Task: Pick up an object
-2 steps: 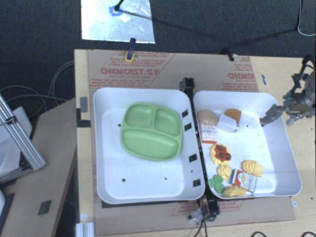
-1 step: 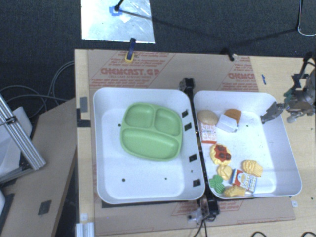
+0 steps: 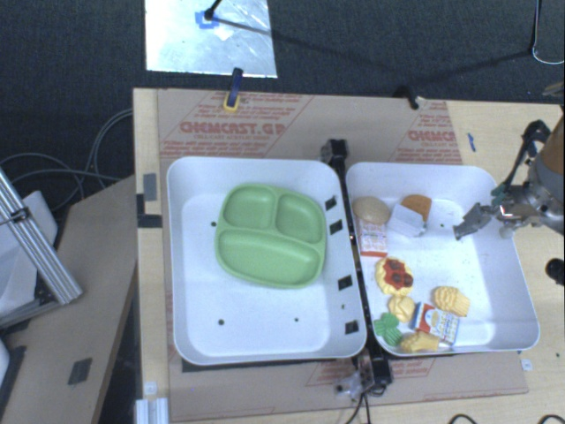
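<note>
The right bin holds several toy food items along its left side. A tan bread roll, an orange-brown bun and a white packet lie at the back. A red-and-white packet and a yellow pizza piece with red spots sit in the middle. Toward the front are a yellow ridged pastry, a red-and-blue box and a green piece. My gripper hangs over the bin's back right part, to the right of the white packet and apart from it.
The left bin holds a green divided plate. A black divider with clips runs between the bins. A metal frame stands at the far left. A blue-and-yellow clamp sits on the bench's far edge.
</note>
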`<act>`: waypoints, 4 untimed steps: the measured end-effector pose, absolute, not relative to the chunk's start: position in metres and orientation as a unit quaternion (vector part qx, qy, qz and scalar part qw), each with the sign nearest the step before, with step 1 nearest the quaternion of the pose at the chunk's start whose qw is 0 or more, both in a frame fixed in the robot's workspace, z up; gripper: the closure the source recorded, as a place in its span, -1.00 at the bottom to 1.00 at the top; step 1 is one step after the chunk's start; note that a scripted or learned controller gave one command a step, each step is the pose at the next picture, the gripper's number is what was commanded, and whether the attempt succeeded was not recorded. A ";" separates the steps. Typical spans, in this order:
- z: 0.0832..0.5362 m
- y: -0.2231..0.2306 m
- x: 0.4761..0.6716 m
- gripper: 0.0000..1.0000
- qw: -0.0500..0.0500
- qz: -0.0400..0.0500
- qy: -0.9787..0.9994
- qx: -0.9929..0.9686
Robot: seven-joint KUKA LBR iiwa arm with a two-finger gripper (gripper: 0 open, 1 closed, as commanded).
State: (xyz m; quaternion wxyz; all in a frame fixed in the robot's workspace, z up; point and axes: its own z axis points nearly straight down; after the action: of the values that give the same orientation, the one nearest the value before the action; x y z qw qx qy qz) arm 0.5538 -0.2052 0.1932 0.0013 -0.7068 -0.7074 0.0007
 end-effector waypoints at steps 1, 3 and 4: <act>0.138 -0.195 0.550 -1.00 0.002 0.000 -0.708 -0.707; 0.099 -0.195 0.552 1.00 -0.002 -0.001 -0.708 -0.707; 0.143 -0.195 0.551 1.00 -0.002 -0.001 -0.708 -0.706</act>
State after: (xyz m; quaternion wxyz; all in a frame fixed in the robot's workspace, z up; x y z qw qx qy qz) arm 0.5506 -0.1954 0.1427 -0.0024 -0.7059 -0.7083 -0.0012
